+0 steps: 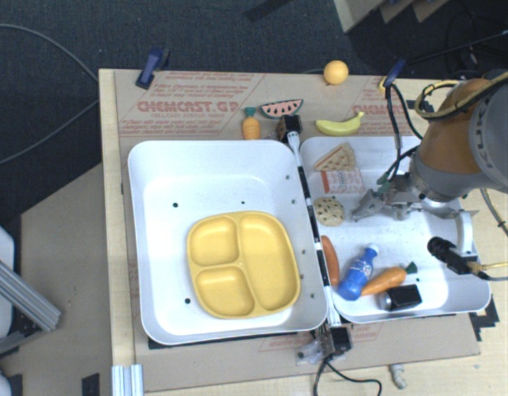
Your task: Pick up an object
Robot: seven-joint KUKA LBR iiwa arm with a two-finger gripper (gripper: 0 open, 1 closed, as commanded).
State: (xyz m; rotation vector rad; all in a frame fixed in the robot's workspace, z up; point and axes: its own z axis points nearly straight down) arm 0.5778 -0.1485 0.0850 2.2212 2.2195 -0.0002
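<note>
My gripper [366, 204] hangs low over the middle of the right bin [400, 243], open, with nothing between its fingers. Just left of it lies a round cookie [327, 210], apart from the fingers. A sandwich wedge [338, 168] lies toward the bin's back left. Along the left wall lies a red hot dog [329, 259]. Toward the front sit a blue bottle [357, 272], an orange carrot [384, 279] and a black block [402, 297].
The left bin [155, 190] holds a yellow divided plate [242, 264]. Behind the bins on the bench lie a banana [339, 124], a watermelon slice [282, 107], a small orange toy [251, 127] and an orange ball [336, 72]. Cables run past the arm at the right.
</note>
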